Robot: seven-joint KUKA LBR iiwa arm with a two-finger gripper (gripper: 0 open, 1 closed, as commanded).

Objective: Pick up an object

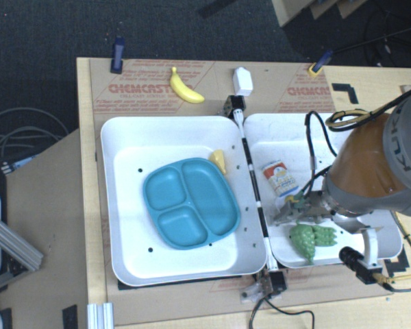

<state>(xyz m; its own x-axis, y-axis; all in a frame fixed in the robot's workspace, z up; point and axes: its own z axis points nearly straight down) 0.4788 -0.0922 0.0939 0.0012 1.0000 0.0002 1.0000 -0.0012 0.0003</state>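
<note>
Green toy point(312, 239) just below tool point(292, 210), grip state impossible to tell.

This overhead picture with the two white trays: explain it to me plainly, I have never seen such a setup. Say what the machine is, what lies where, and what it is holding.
The camera is fixed above a bench and looks down at a slant. The grey and orange shape at the right is a robot arm; at its end is a two-finger gripper, low inside the right bin. Whether it grips anything cannot be told. Next to it lie a green toy and a small red and white packet. The left bin holds a blue divided plate with a small yellow piece at its far edge. A yellow banana lies outside, on the cardboard behind the bins.
</note>
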